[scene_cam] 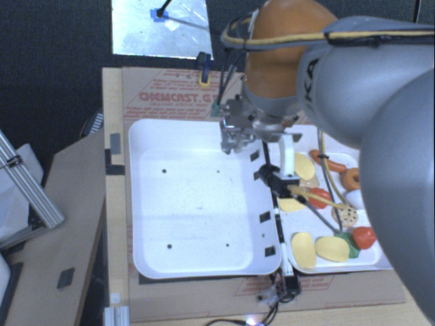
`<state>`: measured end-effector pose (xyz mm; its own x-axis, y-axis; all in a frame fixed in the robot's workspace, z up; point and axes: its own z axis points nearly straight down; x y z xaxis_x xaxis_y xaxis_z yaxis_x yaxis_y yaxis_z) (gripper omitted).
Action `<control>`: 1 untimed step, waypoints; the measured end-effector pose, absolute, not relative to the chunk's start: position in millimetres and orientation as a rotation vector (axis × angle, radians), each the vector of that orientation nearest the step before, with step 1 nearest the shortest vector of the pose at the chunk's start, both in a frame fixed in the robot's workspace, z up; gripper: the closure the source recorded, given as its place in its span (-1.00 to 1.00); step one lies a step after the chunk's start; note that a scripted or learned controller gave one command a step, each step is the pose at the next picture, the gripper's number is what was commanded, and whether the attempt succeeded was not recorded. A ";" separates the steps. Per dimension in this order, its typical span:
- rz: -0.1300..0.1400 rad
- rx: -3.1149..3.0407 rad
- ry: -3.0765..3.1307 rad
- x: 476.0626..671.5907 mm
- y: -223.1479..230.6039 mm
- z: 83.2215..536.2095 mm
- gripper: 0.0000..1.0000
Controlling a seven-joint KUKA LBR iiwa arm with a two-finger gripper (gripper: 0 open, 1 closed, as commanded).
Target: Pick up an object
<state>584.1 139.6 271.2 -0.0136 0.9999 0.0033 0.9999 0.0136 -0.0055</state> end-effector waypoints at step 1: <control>0.002 -2.201 -2.233 509.6 219.4 252.9 1.00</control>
